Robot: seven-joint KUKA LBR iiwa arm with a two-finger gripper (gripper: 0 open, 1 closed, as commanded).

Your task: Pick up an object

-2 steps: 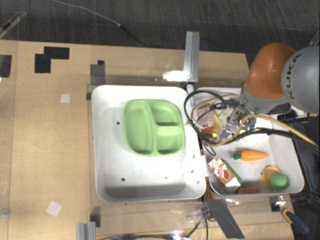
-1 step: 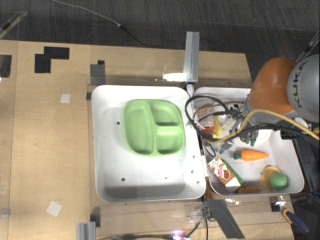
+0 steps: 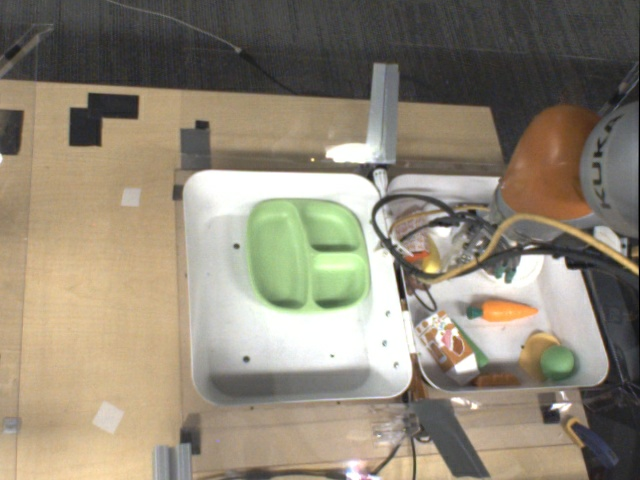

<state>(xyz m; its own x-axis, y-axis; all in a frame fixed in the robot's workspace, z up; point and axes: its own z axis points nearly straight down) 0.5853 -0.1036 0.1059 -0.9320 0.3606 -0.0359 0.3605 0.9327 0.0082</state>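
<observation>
My gripper [image 3: 432,240] is low in the back left part of the right bin [image 3: 590,313], wrapped in black and yellow cables. A small yellow and red object [image 3: 430,261] shows just beneath it, partly hidden. In front lie an orange carrot [image 3: 503,311], a brown and white carton [image 3: 447,345], a green ball [image 3: 558,362] against a tan piece [image 3: 537,345], and a thin brown item [image 3: 497,378].
The left bin [image 3: 215,298] holds a green divided plate [image 3: 305,254]. A metal post [image 3: 384,113] stands behind the wall between the bins. The arm's orange band [image 3: 545,163] hangs over the right bin's back right corner.
</observation>
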